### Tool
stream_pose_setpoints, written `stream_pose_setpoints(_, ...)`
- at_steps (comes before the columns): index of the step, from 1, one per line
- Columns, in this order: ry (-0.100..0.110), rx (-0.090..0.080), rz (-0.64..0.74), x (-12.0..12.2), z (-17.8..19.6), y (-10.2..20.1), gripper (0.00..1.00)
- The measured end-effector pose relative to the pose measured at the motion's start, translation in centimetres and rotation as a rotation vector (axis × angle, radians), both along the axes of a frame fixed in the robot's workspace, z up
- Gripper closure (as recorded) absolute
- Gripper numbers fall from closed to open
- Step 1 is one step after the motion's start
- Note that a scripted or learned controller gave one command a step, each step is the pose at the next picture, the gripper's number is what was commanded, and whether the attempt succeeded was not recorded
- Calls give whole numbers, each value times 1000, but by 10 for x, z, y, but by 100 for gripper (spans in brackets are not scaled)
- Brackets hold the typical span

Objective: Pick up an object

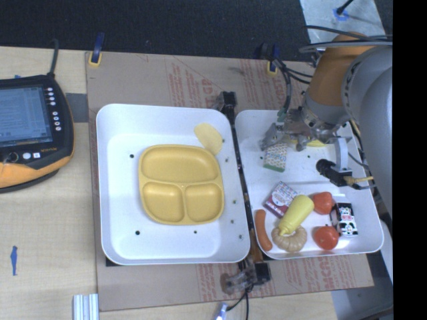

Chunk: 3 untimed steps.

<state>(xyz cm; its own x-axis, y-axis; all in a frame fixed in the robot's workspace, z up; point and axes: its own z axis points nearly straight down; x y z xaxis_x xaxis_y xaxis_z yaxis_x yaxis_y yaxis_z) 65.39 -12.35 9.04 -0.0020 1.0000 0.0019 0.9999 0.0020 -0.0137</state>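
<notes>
1. the gripper (285, 136) sits low near the far edge of the right bin (257, 127), just above a small green packet (275, 157); whether its claw is spread or pinching, i cannot tell. nothing looks lifted yet.
2. near edge: one hot dog (263, 229), one yellow bottle (295, 213), one bagel (291, 239), two tomatoes (325, 237).
3. left bin (120, 239): one yellow tray (181, 183), one yellow chip (209, 137).

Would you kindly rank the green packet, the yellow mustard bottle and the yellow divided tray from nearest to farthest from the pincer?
1. Green packet, just below the pincer in the right bin.
2. Yellow mustard bottle, lower in that bin.
3. Yellow divided tray, in the left bin.
</notes>
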Motion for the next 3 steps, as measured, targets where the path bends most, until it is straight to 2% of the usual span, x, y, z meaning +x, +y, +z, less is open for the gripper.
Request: stream_pose_setpoints(3,-4,1,1,2,1,21,0)
